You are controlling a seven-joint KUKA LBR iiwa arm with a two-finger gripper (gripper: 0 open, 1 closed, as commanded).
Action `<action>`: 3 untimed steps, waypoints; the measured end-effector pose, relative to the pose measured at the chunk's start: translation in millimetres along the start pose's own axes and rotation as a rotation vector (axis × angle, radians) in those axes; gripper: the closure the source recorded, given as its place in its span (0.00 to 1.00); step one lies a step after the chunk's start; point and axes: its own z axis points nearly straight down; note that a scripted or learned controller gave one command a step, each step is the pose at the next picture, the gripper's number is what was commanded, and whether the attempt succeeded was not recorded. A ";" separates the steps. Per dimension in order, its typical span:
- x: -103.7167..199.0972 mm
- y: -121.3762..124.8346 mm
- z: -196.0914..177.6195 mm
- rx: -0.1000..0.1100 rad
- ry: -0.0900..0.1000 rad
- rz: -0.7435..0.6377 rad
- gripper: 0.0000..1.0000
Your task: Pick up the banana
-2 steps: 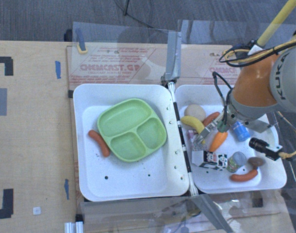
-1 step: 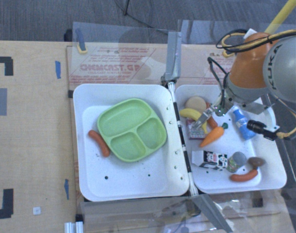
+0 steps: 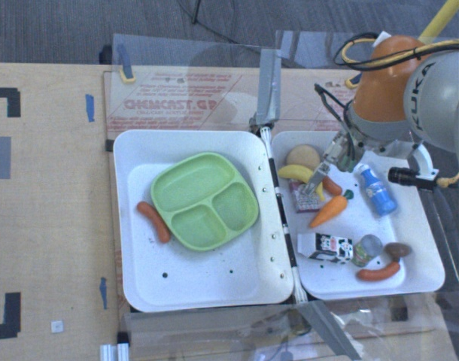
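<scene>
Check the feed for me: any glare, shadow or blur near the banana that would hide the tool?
Camera view: lighting is even and soft, with no harsh glare on the white right bin. The banana is sharp enough but partly covered by the tool, which looks slightly blurred. Clear sheeting along the bottom edge gives faint reflections.

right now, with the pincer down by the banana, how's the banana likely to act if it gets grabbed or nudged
The banana is curved and smooth-looking, so it may swivel or slip out of the pincer if it is gripped off-centre. It probably holds its shape rather than flopping. It lies close against the round tan fruit and the small packet, so a nudge would likely shift those too.
</scene>
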 end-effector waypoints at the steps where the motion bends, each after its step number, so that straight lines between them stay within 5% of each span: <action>1: 0.1 0.0 0.4 0.000 0.000 0.000 0.00; 2: -3.1 3.5 -12.8 -0.013 -0.019 -0.001 1.00; 3: -12.6 -31.9 -19.0 -0.009 -0.015 -0.122 1.00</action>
